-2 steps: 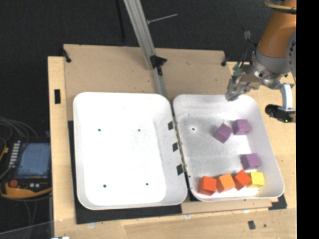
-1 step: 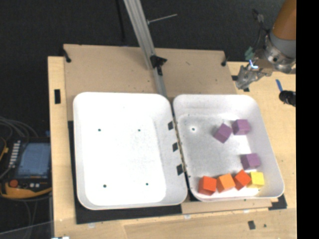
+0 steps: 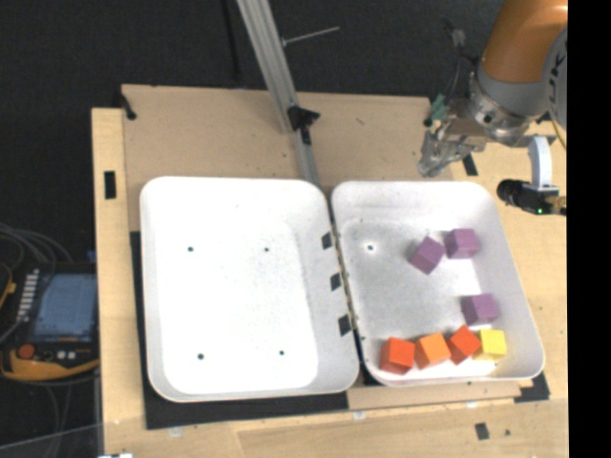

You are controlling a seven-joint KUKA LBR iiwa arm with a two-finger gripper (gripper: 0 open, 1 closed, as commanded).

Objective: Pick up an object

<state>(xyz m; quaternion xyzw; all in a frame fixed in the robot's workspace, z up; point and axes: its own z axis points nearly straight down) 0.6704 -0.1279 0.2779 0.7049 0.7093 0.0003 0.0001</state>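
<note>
The right bin (image 3: pixel 382 208) holds several small blocks. Two purple blocks (image 3: pixel 427 254) (image 3: pixel 462 242) lie near its middle, and a third purple block (image 3: pixel 480 307) sits lower right. Along the front wall stand a red-orange block (image 3: pixel 398 354), an orange block (image 3: pixel 432 348), another red-orange block (image 3: pixel 464 343) and a yellow block (image 3: pixel 493 342). My gripper (image 3: pixel 436 162) hangs above the bench just behind the right bin's far rim, well apart from the blocks. Nothing shows between its fingers.
The left bin (image 3: pixel 239 284) lies beside the right one. A slanted metal pole (image 3: pixel 272 60) rises from the bench behind the bins. A pendant device (image 3: pixel 57 318) with cables rests off the bench at the left.
</note>
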